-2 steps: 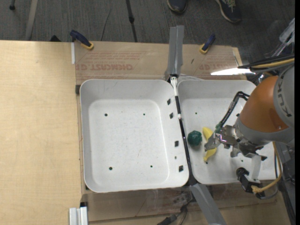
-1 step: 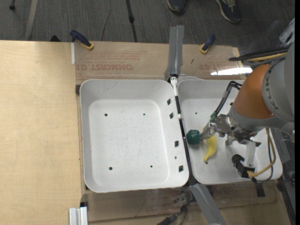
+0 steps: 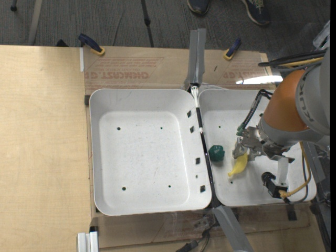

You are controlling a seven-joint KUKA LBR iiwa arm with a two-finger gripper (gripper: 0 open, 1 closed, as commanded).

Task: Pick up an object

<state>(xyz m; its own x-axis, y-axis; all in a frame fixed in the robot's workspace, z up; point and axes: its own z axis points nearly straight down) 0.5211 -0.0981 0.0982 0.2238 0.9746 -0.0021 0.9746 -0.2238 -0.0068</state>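
Note:
A small yellow banana-shaped object (image 3: 237, 167) lies in the right bin (image 3: 223, 190), near its left side. A dark green rounded object (image 3: 216, 152) sits just to its upper left, close to the divider between the bins. My gripper (image 3: 242, 150) is low over the right bin, directly at the upper end of the yellow object and just right of the green one. The gripper's body hides where it meets the yellow object, so I cannot tell whether it touches it. The grey arm with its orange band (image 3: 283, 109) comes in from the right.
The left bin (image 3: 100, 140) sits beside the right one, with a raised divider (image 3: 200, 135) between them. Cardboard (image 3: 136, 70) held by blue-and-yellow clamps (image 3: 90, 43) lies behind the bins. Pale wooden bench (image 3: 42, 140) extends left. A person's shoes (image 3: 252, 1) stand beyond the bench.

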